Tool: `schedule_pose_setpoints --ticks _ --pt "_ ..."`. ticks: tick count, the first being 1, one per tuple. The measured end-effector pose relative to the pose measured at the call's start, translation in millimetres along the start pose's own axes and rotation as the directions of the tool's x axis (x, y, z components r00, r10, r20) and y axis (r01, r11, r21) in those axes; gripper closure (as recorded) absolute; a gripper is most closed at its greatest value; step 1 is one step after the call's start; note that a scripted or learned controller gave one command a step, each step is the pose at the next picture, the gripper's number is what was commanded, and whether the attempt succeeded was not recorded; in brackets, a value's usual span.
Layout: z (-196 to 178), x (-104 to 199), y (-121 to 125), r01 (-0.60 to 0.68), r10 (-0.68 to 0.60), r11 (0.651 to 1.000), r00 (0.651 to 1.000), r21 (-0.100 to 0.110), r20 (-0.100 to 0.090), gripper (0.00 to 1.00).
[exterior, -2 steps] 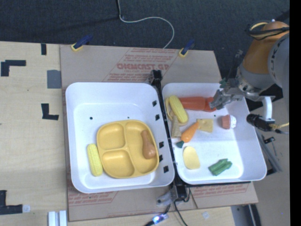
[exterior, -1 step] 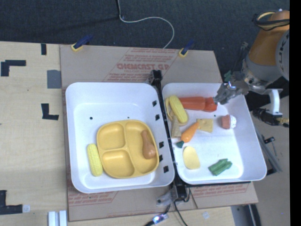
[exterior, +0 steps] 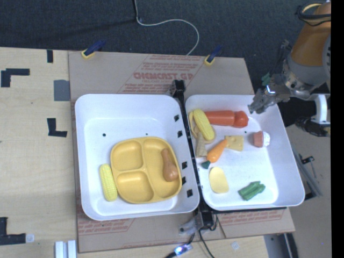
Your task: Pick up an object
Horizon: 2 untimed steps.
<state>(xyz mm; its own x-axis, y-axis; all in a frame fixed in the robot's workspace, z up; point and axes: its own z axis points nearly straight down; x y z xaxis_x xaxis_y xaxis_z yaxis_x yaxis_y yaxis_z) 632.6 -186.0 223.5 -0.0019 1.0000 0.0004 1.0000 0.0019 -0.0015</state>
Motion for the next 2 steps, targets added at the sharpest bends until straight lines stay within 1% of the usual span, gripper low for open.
schedule_pose_setpoints --ticks 1,2 --pt "12 53 -27 0.003 -0.003 1.000 1.000 0.006 -0.002 1.00" --pt "14 103 -63 0.004 -0.004 1.000 1.000 0.007 -0.002 1.00"
